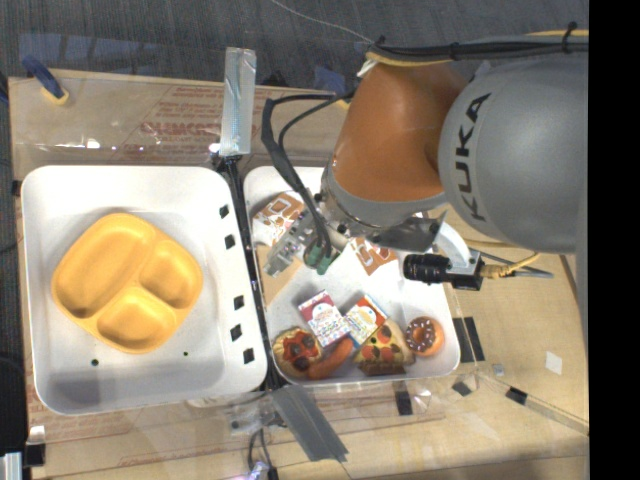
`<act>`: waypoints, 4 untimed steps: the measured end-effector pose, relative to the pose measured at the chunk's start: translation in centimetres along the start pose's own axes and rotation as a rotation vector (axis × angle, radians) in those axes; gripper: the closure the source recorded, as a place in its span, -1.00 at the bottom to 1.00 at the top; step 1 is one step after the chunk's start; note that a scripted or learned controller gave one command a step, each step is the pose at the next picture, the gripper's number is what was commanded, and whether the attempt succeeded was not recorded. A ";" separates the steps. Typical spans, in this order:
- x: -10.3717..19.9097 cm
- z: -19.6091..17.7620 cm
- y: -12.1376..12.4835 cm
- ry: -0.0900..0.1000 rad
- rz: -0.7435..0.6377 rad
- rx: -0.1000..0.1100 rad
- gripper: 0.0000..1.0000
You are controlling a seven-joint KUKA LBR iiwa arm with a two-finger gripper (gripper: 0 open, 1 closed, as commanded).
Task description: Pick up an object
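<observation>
— What is held in the two bins?

— In the left bin (40,268) a yellow divided tray (128,281) is seen lying flat near the middle, with bare white floor around it, most of it toward the near edge. The right bin (448,360) is crowded: a pizza slice (381,348), a chocolate donut (424,335), a round pizza-like toy (297,349), something red-orange (335,358) and two small printed cartons (324,318) (362,318) are bunched against its near wall, touching one another. A printed packet (277,213) is seen farther back, beside the dividing wall.

— How much open room is left?

— Little in the right bin. A strip of bare floor is left between the near cluster and the arm (400,143), whose orange band covers the far part of the bin. The things at the near wall are pressed close to the rim. A grey taped post (238,103) stands on the table at the far end of the divider.

— And the fingers?

— The gripper (312,246) is seen low over the right bin's left half, beside the packet. Whether the fingers are apart or together cannot be told, and nothing can be made out between them.
</observation>
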State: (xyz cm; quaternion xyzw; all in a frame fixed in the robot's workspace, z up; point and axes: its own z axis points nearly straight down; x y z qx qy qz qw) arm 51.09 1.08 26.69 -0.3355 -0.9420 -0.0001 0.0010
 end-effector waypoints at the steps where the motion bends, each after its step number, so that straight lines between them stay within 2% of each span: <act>1: -6.3 -0.4 6.6 -0.003 -0.042 0.000 1.00; 2: -6.3 -1.5 6.8 -0.005 -0.049 0.000 1.00; 3: -9.0 -6.5 0.6 -0.006 0.156 -0.002 1.00; 4: -9.0 -7.5 0.8 -0.008 0.147 -0.002 1.00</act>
